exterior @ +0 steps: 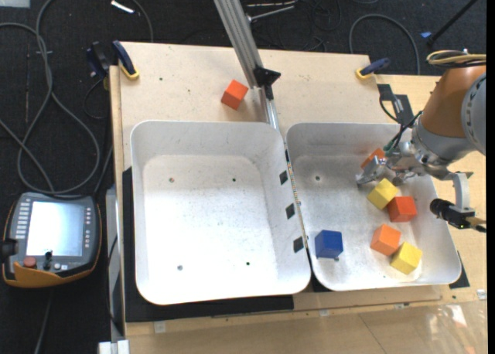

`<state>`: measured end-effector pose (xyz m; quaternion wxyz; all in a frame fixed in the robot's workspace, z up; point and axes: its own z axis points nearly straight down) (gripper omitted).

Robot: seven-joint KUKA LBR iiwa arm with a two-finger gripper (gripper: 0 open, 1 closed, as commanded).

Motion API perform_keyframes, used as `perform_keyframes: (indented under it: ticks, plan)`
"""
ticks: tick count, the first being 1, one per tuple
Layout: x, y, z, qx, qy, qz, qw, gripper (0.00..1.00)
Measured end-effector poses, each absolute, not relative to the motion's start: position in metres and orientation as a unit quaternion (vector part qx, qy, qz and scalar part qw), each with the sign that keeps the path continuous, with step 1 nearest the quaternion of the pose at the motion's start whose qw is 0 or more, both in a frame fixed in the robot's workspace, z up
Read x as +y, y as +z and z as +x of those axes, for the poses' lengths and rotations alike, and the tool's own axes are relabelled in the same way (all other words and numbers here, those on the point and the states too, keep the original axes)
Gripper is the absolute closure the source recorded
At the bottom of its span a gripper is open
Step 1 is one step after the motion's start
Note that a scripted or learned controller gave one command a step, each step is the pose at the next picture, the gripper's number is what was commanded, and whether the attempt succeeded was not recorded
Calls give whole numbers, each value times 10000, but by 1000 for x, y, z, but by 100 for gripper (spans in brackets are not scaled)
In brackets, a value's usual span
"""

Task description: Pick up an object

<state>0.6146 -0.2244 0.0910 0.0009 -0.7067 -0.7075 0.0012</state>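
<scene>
Two cubes (382,193) seemingly touching end effector (374,169)

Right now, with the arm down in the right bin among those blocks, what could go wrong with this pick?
1. The gripper sits crowded between a partly hidden orange cube and a yellow cube that touches a red-orange cube; closing may catch two or shove one aside.
2. These blocks lie near the right white bin wall, so a nudge could wedge one there.

Bright even overhead light, soft short shadows, mild glare on white bins (147,190), sharp focus
</scene>
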Motion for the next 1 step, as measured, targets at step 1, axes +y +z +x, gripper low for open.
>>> perform_keyframes:
  ticks: [1]
  plan:
    - [-179,95,550,-7069,4,-7073,24,0]
